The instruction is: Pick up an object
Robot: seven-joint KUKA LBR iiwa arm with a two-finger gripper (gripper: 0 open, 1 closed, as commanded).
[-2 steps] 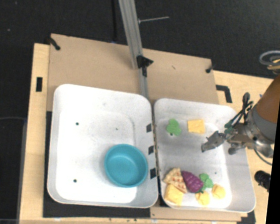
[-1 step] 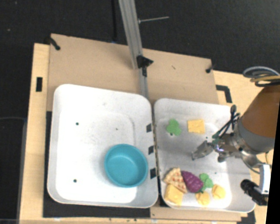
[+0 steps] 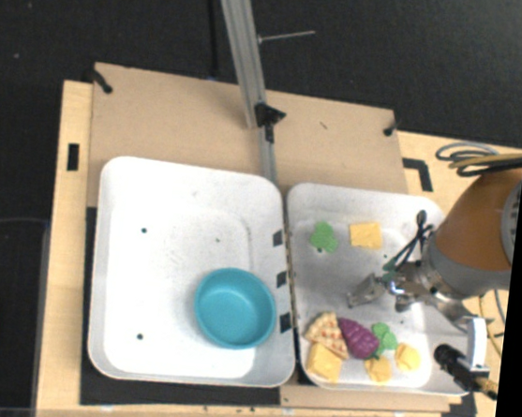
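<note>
Your grey arm with its orange band reaches over the right edge of the right bin (image 3: 338, 199), and the gripper (image 3: 371, 292) hangs low over that bin's middle. Its two thin metal fingers (image 3: 361, 294) point toward the bin's left wall and appear slightly parted, with nothing between them.

The smooth plastic toys you might pick lie in this shallow white bin. A lumpy green piece (image 3: 324, 238) and a flat yellow square (image 3: 365, 235) sit near the far edge, apart from each other. Along the near edge the rest crowd together: a cracker-like wedge with a grid pattern (image 3: 324, 330), a glossy purple piece (image 3: 357, 336) touching it, a pale yellow block (image 3: 324, 362) at the near left corner, a small green piece (image 3: 386, 339), and two small yellow bits (image 3: 408, 357) toward the near right corner.

In the left bin (image 3: 158, 202), a round teal bowl (image 3: 235, 307) with a smooth rim sits toward the near right corner. Both bins rest on a flat brown cardboard sheet (image 3: 178, 117) over the wooden bench (image 3: 62, 254).
</note>
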